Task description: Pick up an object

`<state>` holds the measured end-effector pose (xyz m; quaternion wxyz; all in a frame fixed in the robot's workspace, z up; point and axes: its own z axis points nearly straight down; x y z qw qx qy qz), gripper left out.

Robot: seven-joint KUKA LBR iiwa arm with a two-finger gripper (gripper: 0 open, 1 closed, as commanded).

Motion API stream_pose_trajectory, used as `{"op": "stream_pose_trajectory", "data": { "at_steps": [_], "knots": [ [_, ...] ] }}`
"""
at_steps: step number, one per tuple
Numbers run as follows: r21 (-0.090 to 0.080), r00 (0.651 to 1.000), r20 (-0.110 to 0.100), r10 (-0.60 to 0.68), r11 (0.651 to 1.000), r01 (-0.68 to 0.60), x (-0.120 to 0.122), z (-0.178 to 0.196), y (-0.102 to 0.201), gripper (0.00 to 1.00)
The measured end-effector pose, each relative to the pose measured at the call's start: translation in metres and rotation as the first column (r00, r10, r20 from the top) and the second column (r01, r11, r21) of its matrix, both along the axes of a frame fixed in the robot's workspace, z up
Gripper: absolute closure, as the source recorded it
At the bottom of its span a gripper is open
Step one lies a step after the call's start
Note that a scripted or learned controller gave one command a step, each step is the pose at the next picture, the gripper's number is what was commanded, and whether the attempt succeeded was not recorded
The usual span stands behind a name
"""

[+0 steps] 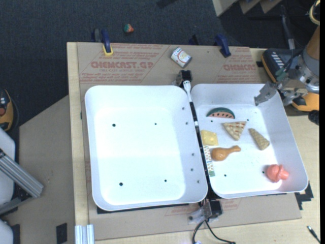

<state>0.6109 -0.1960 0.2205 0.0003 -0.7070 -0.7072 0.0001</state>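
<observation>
**Six toy foods in the right bin, gripper at its far right rim**

I count two white bins on the bench: the left bin (pixel 137 146) and the right bin (pixel 284 136), touching along a black seam. All the candidates for picking sit in the right bin, six pieces, one of each: a watermelon slice (pixel 220 114) near the far wall, a tan waffle wedge (pixel 234 129) just below it, a pale cone (pixel 259 139) to the right of the wedge, a yellow block (pixel 208 137) close to the seam, an orange drumstick (pixel 224 152) just beside the block, and a pink lump (pixel 277 173) alone in the near right corner.

From my feed the gripper (pixel 266 93) hangs over the right bin's far right rim, well apart from every piece. One grey finger is visible; I cannot tell how wide the jaws stand, and I see nothing between them.

On the brown board beyond the bins I count two blue clamps (pixel 106 38) and one small white box (pixel 181 57).
</observation>
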Motion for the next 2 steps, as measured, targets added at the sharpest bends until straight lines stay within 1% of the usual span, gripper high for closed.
{"op": "stream_pose_trajectory", "data": {
  "at_steps": [1,2],
  "knots": [
    [-0.006,1.0,0.017,0.0,1.0,0.0,0.033,-0.115,0.033,0.0],
    [-0.002,1.0,0.014,0.005,1.0,-0.005,0.06,-0.131,0.098,0.0]
  ]
}}
